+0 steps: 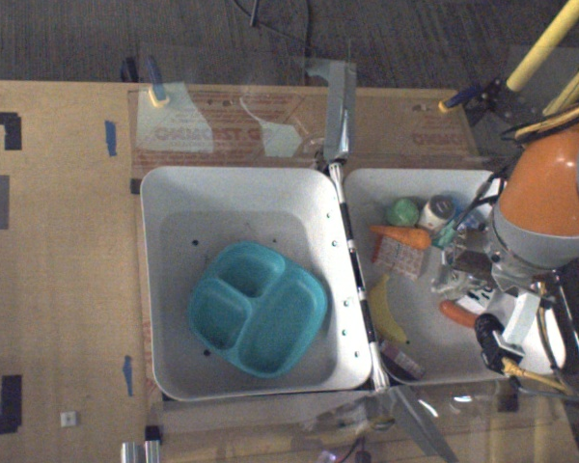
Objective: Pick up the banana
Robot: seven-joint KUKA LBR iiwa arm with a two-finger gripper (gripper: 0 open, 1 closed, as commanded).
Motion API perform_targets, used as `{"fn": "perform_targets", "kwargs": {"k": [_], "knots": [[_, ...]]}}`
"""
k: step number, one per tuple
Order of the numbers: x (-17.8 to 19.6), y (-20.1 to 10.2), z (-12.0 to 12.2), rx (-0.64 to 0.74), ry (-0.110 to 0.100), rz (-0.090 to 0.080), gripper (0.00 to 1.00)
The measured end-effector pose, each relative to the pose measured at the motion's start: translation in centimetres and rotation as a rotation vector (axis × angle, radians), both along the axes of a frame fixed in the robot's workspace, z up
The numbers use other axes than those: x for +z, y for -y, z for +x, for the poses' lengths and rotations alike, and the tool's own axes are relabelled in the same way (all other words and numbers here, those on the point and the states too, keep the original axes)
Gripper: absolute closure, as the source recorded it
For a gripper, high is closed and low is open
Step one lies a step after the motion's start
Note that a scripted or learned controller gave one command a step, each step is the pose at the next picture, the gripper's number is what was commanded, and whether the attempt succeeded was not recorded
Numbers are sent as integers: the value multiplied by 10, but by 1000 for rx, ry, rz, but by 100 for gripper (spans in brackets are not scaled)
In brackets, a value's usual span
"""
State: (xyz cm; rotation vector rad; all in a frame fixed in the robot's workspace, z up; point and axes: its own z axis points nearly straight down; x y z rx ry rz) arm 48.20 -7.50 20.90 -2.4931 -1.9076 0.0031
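Camera view gives us two white bins on the worktop [58,287]. We see the banana [384,313] in the right bin [367,189], lying along its left wall just beside the divider, with bare floor to its right. Above it sit a carrot [401,235] and a green ball [402,210]. The gripper [478,278] hangs over the bin's right half, well apart from the banana; we cannot tell how it stands. A teal divided plate [259,307] fills the left bin's [164,201] middle.

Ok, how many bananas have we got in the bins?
1. The banana lies in the right bin, along its left wall, below the carrot. The arm covers part of that bin, so another could be hidden.
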Motion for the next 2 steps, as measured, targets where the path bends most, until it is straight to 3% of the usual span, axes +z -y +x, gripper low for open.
{"fn": "perform_targets", "kwargs": {"k": [1, 2], "knots": [[-25, -62, -3, -393, -2, -1, 100], [-11, -89, 120, -247, 2, -2, 100]]}}
